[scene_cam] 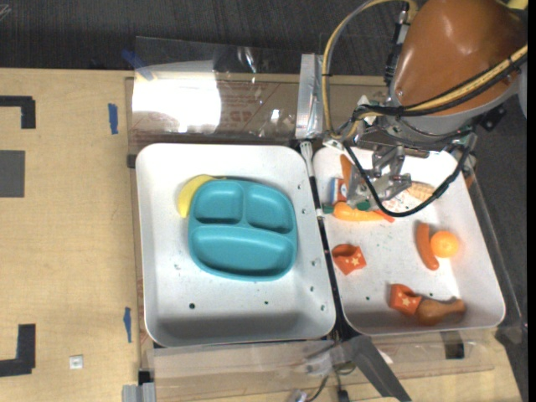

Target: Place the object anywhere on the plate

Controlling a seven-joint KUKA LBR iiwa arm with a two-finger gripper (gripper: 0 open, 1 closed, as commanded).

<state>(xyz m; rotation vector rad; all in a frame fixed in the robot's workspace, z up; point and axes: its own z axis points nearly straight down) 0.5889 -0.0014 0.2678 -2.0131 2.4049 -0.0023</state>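
Note:
The teal divided plate (243,229) lies in the left bin (159,283), with nothing in its compartments. My gripper (379,181) hangs low over the back left part of the right bin (481,300), wrapped in black cables. Just in front of it lies an orange carrot (362,214) with a green end, by the bin's left wall. I cannot make out anything held in the gripper.
A yellow object (191,191) peeks from under the plate's back left corner. The right bin also holds an orange star block (347,258), an orange ball (445,244) against a sausage (425,249), a red block (404,300), a brown piece (441,310) and a pale packet (412,198).

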